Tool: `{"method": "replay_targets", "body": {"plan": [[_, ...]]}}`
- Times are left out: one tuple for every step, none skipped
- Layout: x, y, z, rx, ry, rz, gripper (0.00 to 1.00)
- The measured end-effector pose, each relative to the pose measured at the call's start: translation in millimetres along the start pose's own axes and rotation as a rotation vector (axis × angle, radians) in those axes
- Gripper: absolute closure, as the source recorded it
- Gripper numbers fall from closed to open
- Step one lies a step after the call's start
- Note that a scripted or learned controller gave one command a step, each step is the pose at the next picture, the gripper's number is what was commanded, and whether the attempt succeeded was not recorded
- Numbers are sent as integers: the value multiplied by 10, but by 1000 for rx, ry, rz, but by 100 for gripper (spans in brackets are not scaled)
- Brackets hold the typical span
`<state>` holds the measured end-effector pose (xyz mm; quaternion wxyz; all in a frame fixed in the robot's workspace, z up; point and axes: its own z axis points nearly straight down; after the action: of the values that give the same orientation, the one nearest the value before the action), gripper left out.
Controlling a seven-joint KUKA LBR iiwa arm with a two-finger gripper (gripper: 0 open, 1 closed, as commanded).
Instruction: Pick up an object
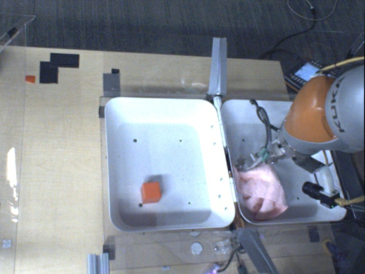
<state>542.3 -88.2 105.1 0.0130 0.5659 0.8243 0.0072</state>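
Gripper (259,160), finger state indiscernible, lowered beside pink cloth (261,192) at right bin's (296,214) near-left corner; nothing yet lifted, orange block (151,192) untouched.

Two shallow white bins stand side by side on one table (57,170): the left bin (122,119) and the right bin (242,116). One orange block (151,192) lies in the left bin, toward its near side. One pink, soft-looking item (261,193), possibly a cloth or pouch, lies in the right bin. One arm (325,116) enters from the right. On the table's far left: one small orange square (30,79) and one black stepped marking (56,66).
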Motion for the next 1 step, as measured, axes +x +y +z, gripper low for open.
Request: {"method": "replay_targets", "body": {"plan": [[-244, 348, 166, 16, 6, 205, 0]]}}
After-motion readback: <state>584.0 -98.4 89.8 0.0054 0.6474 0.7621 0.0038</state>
